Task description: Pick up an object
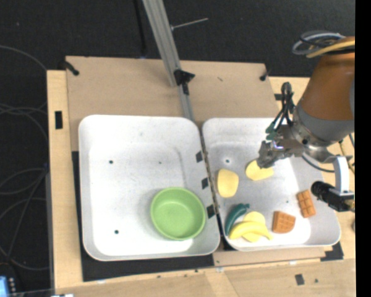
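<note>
My pincer point(267, 158) covers the upper edge of the pale yellow piece point(260, 172), my arm point(329, 98) runs off the right edge, and my fingertips are too small to read.

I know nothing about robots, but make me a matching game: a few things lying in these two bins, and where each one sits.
Things:
1. green bowl
2. banana bunch
3. gripper
4. two orange waffle pieces

Places:
A. over a pale yellow piece in the right bin
B. left bin, near its front right corner
C. right bin's front right part
D. right bin's front left, beside a dark green item

Pairs: 1-B, 2-D, 3-A, 4-C
</note>
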Action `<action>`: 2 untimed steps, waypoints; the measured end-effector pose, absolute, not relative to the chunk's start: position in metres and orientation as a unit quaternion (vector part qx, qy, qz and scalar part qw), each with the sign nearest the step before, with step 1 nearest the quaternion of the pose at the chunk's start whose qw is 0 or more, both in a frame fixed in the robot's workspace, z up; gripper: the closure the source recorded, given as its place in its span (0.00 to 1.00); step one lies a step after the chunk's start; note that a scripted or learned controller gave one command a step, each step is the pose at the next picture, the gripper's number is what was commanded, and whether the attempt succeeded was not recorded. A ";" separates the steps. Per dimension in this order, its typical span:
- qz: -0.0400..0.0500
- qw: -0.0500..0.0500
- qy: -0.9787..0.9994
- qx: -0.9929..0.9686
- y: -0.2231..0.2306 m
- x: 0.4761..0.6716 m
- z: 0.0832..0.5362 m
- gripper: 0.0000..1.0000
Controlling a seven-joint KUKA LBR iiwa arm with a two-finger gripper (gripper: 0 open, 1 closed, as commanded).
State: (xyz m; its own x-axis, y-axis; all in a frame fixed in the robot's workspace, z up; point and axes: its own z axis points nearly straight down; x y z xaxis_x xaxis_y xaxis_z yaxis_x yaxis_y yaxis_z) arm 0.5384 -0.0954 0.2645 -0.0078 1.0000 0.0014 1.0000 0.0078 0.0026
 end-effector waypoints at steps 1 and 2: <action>0.000 0.000 0.710 0.705 -0.044 0.544 0.262 1.00; 0.001 0.000 0.710 0.704 0.007 0.528 0.264 1.00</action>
